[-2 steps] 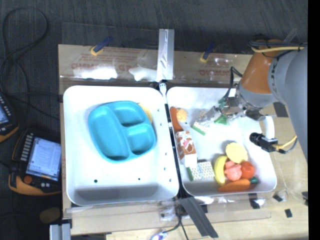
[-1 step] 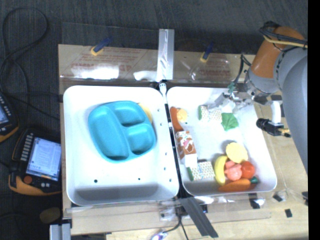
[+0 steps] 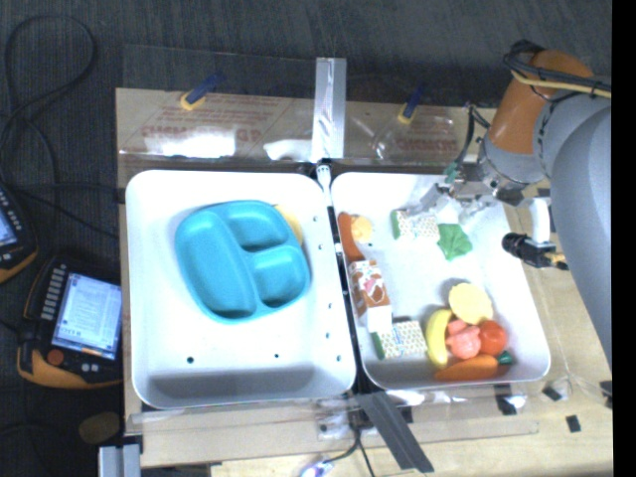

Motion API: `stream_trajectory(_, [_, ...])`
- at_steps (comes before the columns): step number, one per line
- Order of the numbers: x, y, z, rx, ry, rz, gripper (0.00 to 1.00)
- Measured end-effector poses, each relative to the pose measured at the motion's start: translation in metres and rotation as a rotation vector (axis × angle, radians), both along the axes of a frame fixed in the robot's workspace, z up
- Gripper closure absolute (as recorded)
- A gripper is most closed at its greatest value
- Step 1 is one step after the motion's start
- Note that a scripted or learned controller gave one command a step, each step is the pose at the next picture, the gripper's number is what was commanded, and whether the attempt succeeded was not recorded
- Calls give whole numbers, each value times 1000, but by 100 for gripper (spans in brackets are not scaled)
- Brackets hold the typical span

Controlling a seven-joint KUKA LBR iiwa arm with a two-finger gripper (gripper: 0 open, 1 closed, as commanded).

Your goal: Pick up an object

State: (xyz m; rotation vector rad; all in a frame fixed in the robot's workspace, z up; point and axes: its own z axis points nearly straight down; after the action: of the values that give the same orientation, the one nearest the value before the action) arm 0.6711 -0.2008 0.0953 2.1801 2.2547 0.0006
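Gripper (image 3: 459, 189) hangs at the right bin's (image 3: 532, 311) one o'clock corner, finger state impossible to tell. Nearest candidates: green piece (image 3: 455, 240) just below, patterned white block (image 3: 415, 226) at its eight o'clock. Risk: descent lands between them, or nudges one against the wall.

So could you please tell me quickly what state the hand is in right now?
Hand: over the right bin's far corner; its state cannot be told.
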Motion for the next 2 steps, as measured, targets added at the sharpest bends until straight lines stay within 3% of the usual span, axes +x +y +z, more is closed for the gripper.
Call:
stream_trajectory(1, [-34,8,3,0,-25,-187,0])
stream_trajectory(2, [-29,2,13,3,5,-170,0])
